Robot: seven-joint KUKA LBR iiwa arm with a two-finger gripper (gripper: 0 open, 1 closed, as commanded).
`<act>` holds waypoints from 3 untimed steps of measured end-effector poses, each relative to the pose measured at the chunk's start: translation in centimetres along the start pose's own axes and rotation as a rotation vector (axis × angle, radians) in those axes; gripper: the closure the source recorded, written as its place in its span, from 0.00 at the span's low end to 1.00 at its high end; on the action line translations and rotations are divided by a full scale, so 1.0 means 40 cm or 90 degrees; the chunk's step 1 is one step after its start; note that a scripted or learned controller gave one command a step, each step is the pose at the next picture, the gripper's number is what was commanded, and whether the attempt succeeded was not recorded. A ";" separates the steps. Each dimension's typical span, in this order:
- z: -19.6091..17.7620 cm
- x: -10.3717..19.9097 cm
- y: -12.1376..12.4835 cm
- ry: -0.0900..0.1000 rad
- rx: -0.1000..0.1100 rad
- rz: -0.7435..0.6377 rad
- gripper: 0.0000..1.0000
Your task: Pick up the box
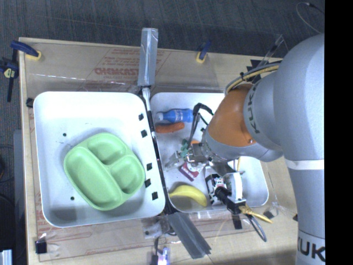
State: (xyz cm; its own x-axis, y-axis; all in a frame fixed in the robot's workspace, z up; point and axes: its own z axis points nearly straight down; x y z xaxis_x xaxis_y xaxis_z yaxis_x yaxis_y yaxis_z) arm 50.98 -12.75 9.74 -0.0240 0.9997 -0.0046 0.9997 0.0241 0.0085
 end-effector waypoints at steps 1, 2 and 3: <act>-0.025 -0.001 0.002 -0.001 -0.001 -0.003 1.00; -0.025 -0.001 0.003 -0.001 -0.001 -0.003 0.00; -0.049 0.000 0.004 -0.001 0.000 -0.006 1.00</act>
State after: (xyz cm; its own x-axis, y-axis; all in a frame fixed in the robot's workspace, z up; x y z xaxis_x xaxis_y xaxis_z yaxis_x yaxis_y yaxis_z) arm 51.11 -12.74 11.68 -0.0332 0.9994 -0.0061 0.9994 0.0332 0.0083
